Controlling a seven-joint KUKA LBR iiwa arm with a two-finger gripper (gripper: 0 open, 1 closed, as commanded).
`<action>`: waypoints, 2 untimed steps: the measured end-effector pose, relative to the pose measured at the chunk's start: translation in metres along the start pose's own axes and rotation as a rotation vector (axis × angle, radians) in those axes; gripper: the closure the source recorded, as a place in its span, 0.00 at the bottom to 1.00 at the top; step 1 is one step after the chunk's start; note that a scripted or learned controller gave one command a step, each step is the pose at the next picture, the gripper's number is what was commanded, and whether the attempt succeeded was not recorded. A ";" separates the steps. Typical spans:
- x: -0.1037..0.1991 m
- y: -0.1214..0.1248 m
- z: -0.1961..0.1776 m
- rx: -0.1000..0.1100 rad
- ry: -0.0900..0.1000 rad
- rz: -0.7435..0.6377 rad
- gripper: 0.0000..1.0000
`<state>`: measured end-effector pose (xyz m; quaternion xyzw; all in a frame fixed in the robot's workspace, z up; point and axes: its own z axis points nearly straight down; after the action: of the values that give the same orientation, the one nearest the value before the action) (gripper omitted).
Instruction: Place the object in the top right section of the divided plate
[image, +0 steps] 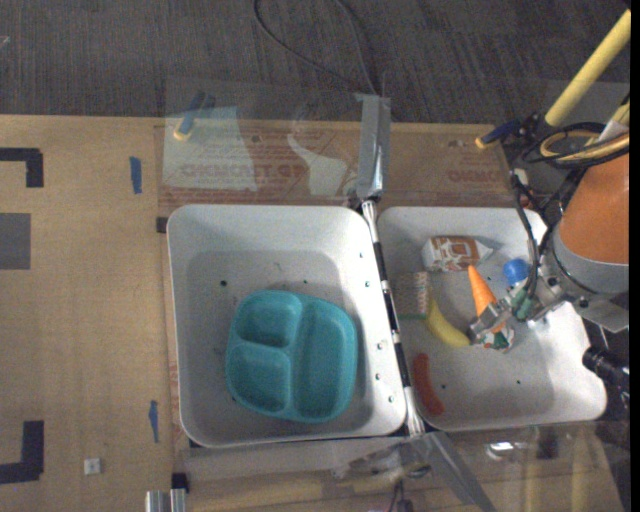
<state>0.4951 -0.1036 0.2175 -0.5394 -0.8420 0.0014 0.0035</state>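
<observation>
While one teal divided plate (291, 355) fills the left bin (190, 250), the gripper's (494, 330) state is unclear; one banana (447, 328), one carrot (480, 288) nearby.

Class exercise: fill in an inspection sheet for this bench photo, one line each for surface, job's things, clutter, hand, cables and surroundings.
Surface: wooden bench bearing the left bin and right bin.
Job's things: teal divided plate in the left bin; carrot, banana, carton, blue piece and red sausage in the right bin.
Clutter: nothing seen on the plate.
Hand: hand low in the right bin beside the banana and carrot; grip unclear.
Cables: black cable on the floor behind.
Surroundings: blue tape marks on the bench.
</observation>
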 end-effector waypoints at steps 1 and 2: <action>0.053 0.055 0.027 0.001 -0.001 -0.070 1.00; 0.092 0.106 0.036 -0.003 -0.005 -0.295 1.00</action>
<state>0.5524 0.0244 0.1811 -0.4097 -0.9122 0.0008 0.0009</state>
